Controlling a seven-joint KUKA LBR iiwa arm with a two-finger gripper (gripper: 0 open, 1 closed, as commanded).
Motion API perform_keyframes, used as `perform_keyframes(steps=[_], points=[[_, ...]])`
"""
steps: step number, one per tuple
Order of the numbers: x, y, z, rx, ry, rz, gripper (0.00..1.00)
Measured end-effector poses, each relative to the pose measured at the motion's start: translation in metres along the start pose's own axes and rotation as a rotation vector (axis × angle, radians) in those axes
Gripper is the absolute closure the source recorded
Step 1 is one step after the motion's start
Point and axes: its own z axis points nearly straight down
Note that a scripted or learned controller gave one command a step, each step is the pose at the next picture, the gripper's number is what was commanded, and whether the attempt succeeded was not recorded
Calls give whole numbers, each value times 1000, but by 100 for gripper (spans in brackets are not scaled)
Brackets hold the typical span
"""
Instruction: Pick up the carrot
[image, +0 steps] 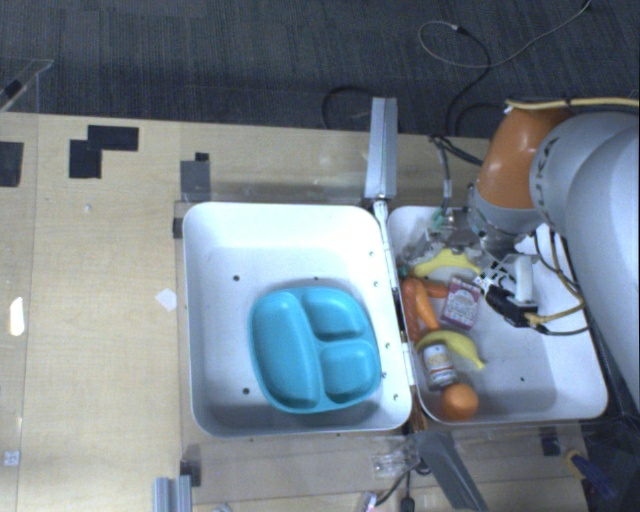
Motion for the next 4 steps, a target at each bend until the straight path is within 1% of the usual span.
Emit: perform_keyframes(steps=[1, 2, 3, 4], points=[[0, 0, 0, 0, 0, 0, 0], [-80, -43, 0, 2, -2, 91, 0], [-30, 19, 3, 6, 0, 250, 0], [6, -23, 2, 5, 2, 165, 0]])
